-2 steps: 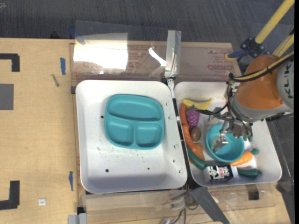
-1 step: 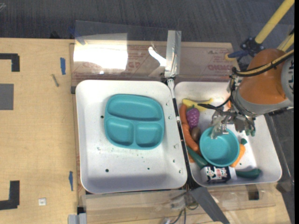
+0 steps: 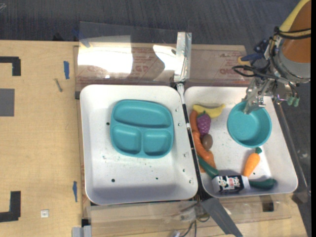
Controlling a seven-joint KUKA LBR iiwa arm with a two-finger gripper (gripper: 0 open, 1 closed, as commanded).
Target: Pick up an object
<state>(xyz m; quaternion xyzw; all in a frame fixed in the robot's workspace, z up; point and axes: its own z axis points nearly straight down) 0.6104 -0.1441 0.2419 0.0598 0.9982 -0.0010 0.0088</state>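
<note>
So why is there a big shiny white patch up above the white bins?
In the camera view, light glares off the clear plastic sheet behind the left bin, washing out the print beneath it; the teal divided plate and teal bowl stay evenly lit; the end effector over the bowl's rim looks slightly soft.

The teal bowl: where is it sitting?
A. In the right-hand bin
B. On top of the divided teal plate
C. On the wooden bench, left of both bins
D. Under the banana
A: the teal bowl lies in the right bin, apart from the divided teal plate in the left bin.
</note>
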